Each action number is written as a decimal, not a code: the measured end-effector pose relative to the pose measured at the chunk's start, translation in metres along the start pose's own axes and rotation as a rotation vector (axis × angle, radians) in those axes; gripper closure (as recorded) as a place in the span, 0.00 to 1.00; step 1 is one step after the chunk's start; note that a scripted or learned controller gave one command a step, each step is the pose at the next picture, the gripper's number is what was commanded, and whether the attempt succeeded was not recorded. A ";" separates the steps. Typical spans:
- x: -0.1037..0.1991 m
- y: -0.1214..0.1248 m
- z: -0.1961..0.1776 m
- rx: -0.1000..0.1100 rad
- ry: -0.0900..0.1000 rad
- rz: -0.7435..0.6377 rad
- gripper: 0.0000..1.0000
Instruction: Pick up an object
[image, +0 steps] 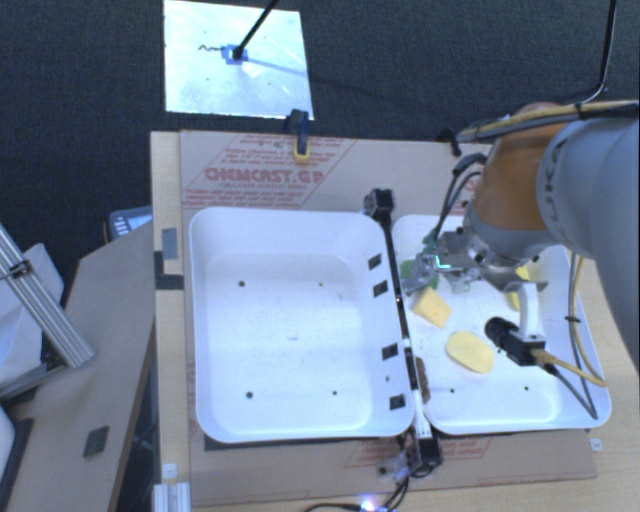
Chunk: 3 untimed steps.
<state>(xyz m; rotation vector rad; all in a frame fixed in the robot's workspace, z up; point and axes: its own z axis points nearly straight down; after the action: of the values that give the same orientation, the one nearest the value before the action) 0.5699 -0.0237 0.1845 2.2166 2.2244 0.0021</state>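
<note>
Leftmost, the left bin (290, 330) lies on the bench with a raised white rim on all four sides and a bare floor marked by a few small dark dots. Its right wall runs alongside a dark divider strip (395, 310) fitted with black clips, which separates it from the right bin (500, 400).

Inside the right bin, a yellow wedge-shaped block (433, 307) lies near the left wall, just right of the divider. A rounded yellow piece (469, 352) lies below and to the right of it, apart from the wedge, with bare floor toward the bin's near wall. A small green item (408, 270) sits close to the left wall, above the wedge.

The gripper (452, 268) is positioned above the upper part of the right bin, just above the wedge. Whether the claw is released or clenched cannot be told; the wrist body hides it. The arm (560, 190) covers the bin's upper right corner, and a black fitting (512, 340) with a yellow cable (572, 368) lies at the right.
</note>
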 end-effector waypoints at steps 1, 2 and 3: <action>0.000 0.001 -0.011 -0.003 0.000 -0.005 1.00; 0.029 -0.082 0.000 0.008 0.002 0.001 1.00; 0.083 -0.005 0.000 -0.006 0.001 -0.006 1.00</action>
<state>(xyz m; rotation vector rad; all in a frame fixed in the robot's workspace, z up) 0.5648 0.0589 0.1848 2.2075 2.2288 0.0096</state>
